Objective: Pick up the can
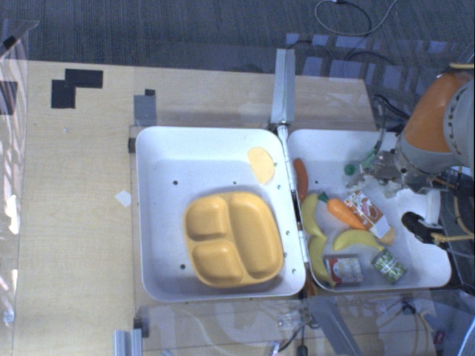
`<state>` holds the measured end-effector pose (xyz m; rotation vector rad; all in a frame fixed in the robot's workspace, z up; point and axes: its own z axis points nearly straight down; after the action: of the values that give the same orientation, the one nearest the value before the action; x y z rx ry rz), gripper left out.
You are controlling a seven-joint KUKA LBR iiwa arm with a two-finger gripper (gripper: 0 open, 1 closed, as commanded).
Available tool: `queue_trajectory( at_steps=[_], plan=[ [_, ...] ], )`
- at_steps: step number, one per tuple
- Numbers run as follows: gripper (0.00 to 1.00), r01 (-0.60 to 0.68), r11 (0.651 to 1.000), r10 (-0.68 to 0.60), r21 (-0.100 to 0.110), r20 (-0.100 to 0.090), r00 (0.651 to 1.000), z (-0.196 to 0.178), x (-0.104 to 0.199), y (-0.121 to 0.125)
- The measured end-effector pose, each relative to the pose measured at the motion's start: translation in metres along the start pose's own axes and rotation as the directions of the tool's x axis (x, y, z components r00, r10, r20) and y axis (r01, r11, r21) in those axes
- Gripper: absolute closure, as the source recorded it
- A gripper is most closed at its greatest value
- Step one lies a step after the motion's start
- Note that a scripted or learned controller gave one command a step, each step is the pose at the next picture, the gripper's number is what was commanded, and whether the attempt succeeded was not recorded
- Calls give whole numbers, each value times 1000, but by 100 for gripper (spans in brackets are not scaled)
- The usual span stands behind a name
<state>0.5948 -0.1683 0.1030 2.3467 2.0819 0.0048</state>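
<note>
Can (346,269): lying on its side on the floor of the right bin (438,277), near the 6 o'clock wall, red-and-white label showing. Nothing is gripping it. Just at its 3 o'clock a small green-patterned packet (389,265) is lying. A yellow banana (356,239) is sitting just at the can's 12 o'clock; a second banana (315,239) is curving down along the bin's 9 o'clock wall and ending beside the can. A carrot (346,213) is resting above the bananas, with a small carton (367,209) at its 3 o'clock. A red sausage-shaped item (300,179) is lying along the 9 o'clock wall, toward 12 o'clock.

Gripper (380,170): hanging over the bin's 1 o'clock region, well apart from the can. Cannot tell how its tool end is standing.

Left bin (159,147): holding a yellow divided tray (232,237) and a pale yellow disc (260,164) at its 1 o'clock corner.
</note>
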Motion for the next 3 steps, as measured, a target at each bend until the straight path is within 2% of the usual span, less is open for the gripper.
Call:
queue_trajectory(
  at_steps=[1,2,3],
  plan=[
    [100,8,1000,-8,-4,1,1000,-12,2,2],
    [0,9,1000,-9,-4,1,1000,-11,2,2],
    [0,9,1000,-9,-4,1,1000,-11,2,2]
  ],
)
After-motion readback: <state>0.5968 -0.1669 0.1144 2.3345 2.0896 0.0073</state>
